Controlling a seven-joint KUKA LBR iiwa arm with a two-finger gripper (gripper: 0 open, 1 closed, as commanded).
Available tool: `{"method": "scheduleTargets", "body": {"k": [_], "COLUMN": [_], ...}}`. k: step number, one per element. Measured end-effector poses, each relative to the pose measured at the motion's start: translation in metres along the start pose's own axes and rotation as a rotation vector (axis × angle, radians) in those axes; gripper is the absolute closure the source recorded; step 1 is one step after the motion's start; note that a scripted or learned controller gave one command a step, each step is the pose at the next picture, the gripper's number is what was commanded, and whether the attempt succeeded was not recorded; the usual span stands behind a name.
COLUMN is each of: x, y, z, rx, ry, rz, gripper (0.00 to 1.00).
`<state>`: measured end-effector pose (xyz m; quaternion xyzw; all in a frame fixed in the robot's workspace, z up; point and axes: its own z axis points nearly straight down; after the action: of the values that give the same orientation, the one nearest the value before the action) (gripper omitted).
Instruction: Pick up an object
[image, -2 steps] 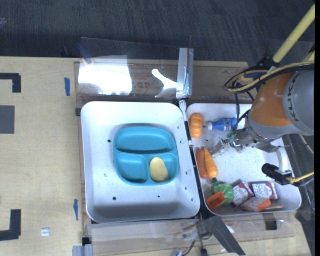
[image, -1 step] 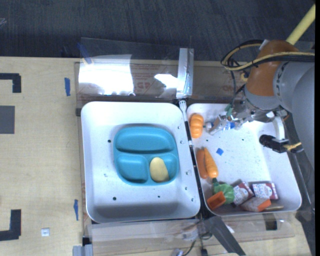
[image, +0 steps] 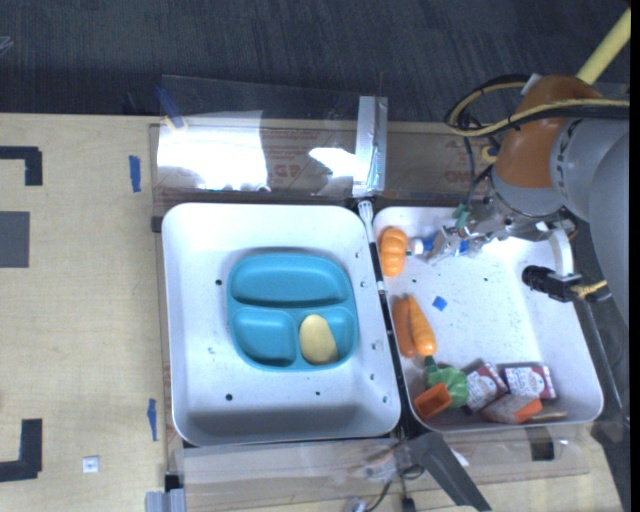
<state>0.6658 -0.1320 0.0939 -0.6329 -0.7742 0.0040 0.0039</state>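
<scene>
Bench (image: 70, 330) carries two white bins side by side. The left bin (image: 190, 380) keeps a blue divided tray (image: 290, 280) with a yellowish egg-shaped piece (image: 318, 338) in one compartment. The right bin (image: 500, 300) gathers loose candidates for picking: a carrot (image: 414, 325) along the divider, an orange piece (image: 392, 250) near its far corner, packets (image: 510, 388) by the near wall. The arm (image: 555, 150) bends in from the right; its claw (image: 465, 238) sits low near the orange piece, and its grip cannot be told.

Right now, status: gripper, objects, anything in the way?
Gripper low over right bin, top edge, nothing seen held. Orange piece nearest. Carrot, packets apart, unobstructed.
</scene>
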Motion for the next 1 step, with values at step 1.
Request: {"method": "scheduleTargets", "body": {"k": [1], "x": [0.0571], "y": [0.0145], "z": [-0.0941], "rx": [-0.021], "ry": [-0.002], "rz": [0.086], "gripper": [1.00]}}
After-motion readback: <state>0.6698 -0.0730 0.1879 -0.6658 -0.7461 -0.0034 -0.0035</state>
